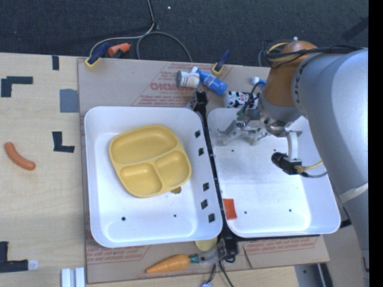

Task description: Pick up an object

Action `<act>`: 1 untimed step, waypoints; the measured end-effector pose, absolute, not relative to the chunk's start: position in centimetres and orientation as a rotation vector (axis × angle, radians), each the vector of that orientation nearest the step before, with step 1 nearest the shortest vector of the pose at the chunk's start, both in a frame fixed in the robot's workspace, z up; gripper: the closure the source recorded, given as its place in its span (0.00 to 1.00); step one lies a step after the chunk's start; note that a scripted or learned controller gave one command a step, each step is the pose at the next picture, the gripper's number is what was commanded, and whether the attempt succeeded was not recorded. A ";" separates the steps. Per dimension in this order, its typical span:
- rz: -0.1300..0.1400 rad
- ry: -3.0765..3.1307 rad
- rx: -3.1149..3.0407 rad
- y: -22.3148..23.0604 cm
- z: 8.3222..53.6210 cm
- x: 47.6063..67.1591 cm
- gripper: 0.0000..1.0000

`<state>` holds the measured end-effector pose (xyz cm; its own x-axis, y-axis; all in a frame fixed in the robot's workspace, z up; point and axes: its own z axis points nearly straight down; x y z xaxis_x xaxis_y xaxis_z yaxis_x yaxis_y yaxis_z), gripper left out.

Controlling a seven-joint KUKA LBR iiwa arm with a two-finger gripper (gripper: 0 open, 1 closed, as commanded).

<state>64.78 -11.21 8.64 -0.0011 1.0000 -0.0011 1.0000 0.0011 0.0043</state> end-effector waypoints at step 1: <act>0.002 2.222 2.217 -9.5 8.5 67.0 0.00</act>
